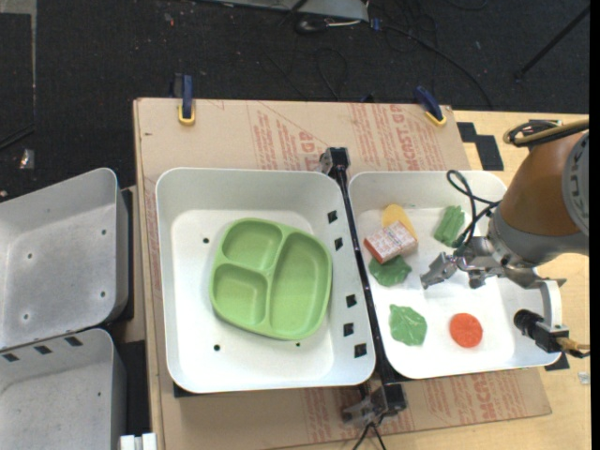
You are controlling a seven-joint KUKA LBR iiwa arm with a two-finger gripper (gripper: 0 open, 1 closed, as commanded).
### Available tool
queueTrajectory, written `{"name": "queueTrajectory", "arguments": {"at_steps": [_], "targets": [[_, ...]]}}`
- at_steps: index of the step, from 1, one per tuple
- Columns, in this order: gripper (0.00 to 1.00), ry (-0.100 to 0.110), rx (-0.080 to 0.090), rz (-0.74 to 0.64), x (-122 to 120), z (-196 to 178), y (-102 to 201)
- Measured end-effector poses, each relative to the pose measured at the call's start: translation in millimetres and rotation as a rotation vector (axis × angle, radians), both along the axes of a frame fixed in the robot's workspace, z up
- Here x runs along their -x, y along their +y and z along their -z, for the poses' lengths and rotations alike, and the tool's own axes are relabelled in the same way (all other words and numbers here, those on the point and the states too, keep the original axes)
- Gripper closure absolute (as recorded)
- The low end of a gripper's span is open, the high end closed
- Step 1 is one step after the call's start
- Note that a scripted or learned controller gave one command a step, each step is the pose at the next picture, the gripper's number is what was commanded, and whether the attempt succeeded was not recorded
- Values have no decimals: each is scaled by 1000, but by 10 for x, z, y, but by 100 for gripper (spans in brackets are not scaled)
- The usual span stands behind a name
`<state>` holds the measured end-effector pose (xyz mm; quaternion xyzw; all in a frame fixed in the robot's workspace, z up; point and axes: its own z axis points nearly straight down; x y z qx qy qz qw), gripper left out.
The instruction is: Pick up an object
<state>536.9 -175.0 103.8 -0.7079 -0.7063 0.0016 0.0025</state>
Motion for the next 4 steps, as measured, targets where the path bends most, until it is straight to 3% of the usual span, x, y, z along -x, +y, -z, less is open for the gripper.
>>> {"name": "queueTrajectory", "arguments": {"at_steps": [1, 2, 4], "targets": [[0, -4, 1, -1, 2, 124, 6], [100, -7, 2, 0, -6, 13, 4], [100, -12, 3, -5, -140, -906, -15]]}}
